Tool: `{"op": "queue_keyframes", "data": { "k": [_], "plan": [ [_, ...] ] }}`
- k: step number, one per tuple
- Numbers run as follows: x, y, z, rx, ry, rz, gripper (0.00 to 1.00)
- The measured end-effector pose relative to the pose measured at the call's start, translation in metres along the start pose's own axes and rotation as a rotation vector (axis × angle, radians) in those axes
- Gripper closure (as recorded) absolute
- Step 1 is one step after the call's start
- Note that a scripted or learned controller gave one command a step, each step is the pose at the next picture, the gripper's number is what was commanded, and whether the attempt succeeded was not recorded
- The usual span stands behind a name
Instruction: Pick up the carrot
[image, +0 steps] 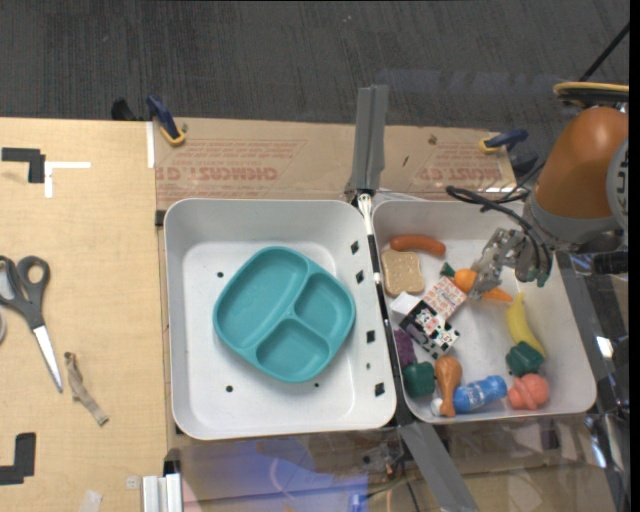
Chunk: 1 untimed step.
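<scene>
Worktop (80, 300): pale wood, two white bins side by side on it. Left bin (190, 390) holds a teal divided plate (285, 313), lying flat near its centre. Right bin (570, 340) holds a crowd of toy foods. Arm (585, 165) reaches in from the right, orange band above the wrist, jaws (490, 270) low over the upper middle of the right bin. Jaw state: cannot tell, fingers too blurred. Carrot (470, 282): orange, upper middle of right bin, just beside the jaws on their left; contact unclear. Scissors (32, 310) lie on the worktop far left. Other bin items: sausage (417, 244) at top, toast slice (402, 272) below it, banana (519, 322) to the right, blue bottle (482, 392) near the bottom edge
</scene>
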<state>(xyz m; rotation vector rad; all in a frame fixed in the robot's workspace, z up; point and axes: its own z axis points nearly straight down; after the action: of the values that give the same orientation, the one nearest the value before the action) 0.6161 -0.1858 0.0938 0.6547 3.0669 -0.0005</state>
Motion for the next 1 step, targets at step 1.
{"op": "queue_keyframes", "data": {
  "k": [1],
  "plan": [
    [0.0709,0.0591,-0.0747,0.000,0.004,0.057,1.00]
  ]
}}
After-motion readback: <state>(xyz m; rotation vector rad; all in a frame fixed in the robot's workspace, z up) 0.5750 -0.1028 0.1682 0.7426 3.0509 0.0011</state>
